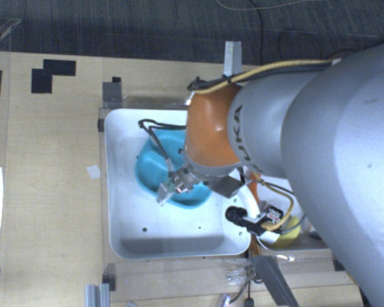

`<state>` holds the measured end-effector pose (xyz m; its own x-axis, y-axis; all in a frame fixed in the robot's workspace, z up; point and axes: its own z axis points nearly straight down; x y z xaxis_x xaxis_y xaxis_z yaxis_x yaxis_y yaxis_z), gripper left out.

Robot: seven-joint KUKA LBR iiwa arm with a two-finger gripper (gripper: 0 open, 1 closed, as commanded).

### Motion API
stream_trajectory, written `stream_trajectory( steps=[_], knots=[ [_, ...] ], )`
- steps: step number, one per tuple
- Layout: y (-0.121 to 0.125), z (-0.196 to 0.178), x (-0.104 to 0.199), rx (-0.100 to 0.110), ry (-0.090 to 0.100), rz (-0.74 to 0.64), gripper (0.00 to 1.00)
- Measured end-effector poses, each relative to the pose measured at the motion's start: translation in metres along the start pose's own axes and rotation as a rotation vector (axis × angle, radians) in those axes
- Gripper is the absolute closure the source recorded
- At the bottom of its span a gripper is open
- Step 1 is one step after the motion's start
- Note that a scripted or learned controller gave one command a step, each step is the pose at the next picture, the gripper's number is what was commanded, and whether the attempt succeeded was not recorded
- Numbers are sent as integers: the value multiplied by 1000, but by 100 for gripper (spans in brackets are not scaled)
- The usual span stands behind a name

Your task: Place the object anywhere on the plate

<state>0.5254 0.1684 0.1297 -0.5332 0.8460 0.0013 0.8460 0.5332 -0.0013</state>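
Note:
A blue plate (152, 166) lies in the left white bin (125, 190), toward its middle right, partly covered by the arm's orange wrist band. My gripper (169, 188) hangs over the plate's lower right edge, its metal fingertips close to the rim. A yellow object (288, 230) peeks out at the right, under the arm, near black cabling. The arm hides much of the right bin.
The big grey arm (320, 152) fills the right side of the view. The left bin's floor (160, 235) is bare white below the plate. Black cables (153, 130) loop above the plate. The wooden bench (45, 171) stretches to the left.

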Motion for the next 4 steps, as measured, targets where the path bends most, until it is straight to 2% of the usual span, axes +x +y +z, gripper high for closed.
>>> stream_trajectory(
  steps=[1, 2, 3, 4],
  knots=[
    [0, 0, 0, -1, 0, 1, 0],
    [85, -29, -28, -4, -2, 14, 0],
    [85, -29, -28, -4, -2, 13, 0],
    [10, -57, -47, -2, -1, 172, 0]
  ],
)
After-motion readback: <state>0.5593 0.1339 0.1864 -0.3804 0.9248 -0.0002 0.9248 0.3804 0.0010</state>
